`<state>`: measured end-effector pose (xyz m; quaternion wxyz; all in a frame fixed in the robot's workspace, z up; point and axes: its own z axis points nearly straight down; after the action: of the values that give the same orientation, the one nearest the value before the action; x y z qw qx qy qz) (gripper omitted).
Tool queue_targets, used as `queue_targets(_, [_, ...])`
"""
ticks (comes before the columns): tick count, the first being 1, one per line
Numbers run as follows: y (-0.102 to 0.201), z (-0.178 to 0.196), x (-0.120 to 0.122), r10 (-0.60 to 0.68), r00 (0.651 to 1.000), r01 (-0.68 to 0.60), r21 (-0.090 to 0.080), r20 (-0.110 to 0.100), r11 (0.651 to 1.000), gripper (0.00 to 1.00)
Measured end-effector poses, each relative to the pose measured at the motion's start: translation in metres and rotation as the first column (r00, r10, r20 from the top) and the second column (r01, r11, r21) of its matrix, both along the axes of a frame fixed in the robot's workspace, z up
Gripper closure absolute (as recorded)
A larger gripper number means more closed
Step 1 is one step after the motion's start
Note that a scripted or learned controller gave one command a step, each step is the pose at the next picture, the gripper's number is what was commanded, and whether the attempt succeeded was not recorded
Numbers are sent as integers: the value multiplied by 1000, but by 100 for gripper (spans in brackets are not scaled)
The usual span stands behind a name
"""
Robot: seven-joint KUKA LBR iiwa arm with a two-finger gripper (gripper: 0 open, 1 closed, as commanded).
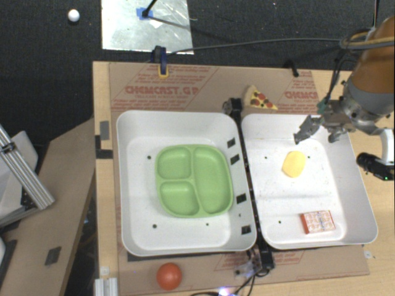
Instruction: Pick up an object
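Observation:
A yellow rounded object (pixel 294 163) lies in the middle of the right bin (pixel 355 187). A small red-and-white packet (pixel 317 221) lies near that bin's front right corner. My gripper (pixel 320 130) hangs over the back of the right bin, up and to the right of the yellow object, with its two fingers spread apart and nothing between them. The left bin (pixel 133 165) holds a green divided plate (pixel 193 179).
A toy pizza slice (pixel 260 98) lies on the board behind the bins. A red-orange ball (pixel 168 275) sits in front of the left bin. A blue clamp (pixel 160 61) stands at the board's back edge. A black fixture (pixel 374 165) juts out right of the right bin.

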<state>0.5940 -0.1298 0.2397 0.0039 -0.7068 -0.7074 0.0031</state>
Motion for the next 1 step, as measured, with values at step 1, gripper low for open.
queue_targets(1, [0, 7, 2, 2, 1000, -2, -2, 11, 1000, 0])
